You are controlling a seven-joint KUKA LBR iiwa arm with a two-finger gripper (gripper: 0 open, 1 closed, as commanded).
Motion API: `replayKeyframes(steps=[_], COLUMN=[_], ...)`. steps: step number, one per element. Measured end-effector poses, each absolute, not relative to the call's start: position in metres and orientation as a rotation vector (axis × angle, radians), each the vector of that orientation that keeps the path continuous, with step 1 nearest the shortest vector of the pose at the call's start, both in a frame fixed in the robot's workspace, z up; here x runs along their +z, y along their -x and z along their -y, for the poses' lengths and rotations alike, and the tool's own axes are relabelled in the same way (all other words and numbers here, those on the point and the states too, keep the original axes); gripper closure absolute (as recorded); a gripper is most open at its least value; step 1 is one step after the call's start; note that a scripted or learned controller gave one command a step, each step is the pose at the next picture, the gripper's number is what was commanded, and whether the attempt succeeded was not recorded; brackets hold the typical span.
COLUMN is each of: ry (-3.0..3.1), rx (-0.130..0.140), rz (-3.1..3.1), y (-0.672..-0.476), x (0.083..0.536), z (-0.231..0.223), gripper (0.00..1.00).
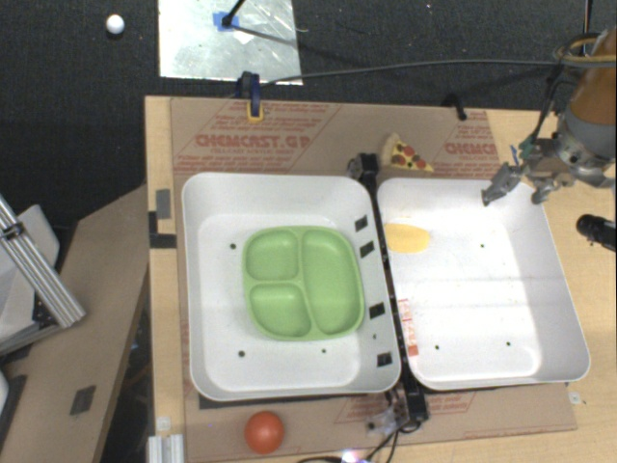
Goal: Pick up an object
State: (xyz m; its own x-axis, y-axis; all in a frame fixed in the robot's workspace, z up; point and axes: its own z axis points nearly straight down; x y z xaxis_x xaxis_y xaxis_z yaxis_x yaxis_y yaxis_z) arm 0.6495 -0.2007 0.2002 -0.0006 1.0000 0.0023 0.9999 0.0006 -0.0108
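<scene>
Arm enters from the right, orange band visible at the upper right corner; gripper [521, 184] sits over the far right corner of the right bin [540, 355], just above its rim. Fingers [496, 191] splayed apart, pointing down and leftward, nothing between them. Right bin contents: one flat yellow piece [408, 238] lying on the floor near the far left corner, close to the divider between bins, well apart from the gripper. Left bin [207, 355] holds a green compartment plate [303, 282], three sections, lying flat and roughly centred. Outside the bins: a pizza-slice toy [407, 155] on the cardboard sheet [289, 138] just beyond the far rim, near the junction of the two bins; a red-orange ball [264, 431] on the bench at the near edge, in front of the left bin. Small white ball [116, 24] on the dark surface at far left.
</scene>
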Motion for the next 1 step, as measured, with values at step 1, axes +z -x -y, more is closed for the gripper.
replayKeyframes(steps=[1], ry=[2.219], rx=[-0.002], rz=[2.227], y=[-0.6526], x=[0.2088], z=[0.2002], gripper=[0.00])
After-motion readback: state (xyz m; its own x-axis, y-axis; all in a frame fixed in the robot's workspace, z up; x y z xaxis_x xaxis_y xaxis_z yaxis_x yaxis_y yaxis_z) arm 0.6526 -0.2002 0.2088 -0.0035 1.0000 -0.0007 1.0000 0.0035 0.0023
